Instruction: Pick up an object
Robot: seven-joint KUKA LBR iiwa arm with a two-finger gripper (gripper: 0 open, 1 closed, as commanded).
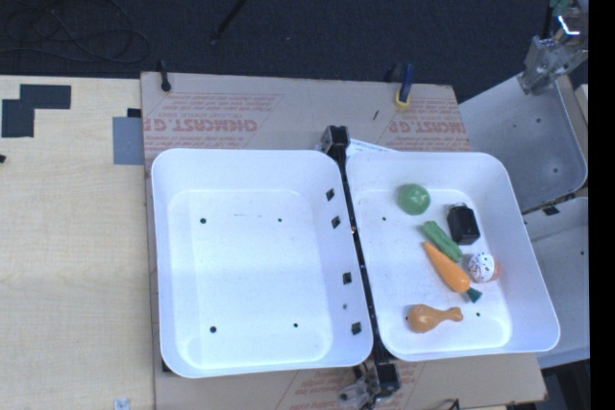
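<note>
Plainly the likeliest pick, as we judge it, is the orange carrot (446,267), lying toward the right side of the right bin (534,276) in a tight cluster. That crowding is the hazard. A green stick (440,238) lies along the carrot's upper flank, touching or nearly so, and a white ball with red marks (481,266) sits against its thick end, with a small teal piece (474,295) just below. A claw closing across the carrot could catch the stick as well, or knock the ball rolling and twist the carrot out of line. We read the carrot's taper as a further risk, since a grip near the narrow tip may slip off. Its long axis runs diagonally, the narrow tip pointing up and left toward the bin's middle and the thick end down and right toward the ball. So we judge a grasp across the short width, at mid-body, to be safest. Further out, a black block (462,224) and a green ball (414,199) lie above, and a tan gourd-shaped piece (431,318) lies below, well apart from the cluster. The left bin (159,254) sits alongside on the pale surface (67,254). Grey hardware at the upper right may be the claw (554,62), far from the bins. We cannot tell whether it is apart or together.
</note>
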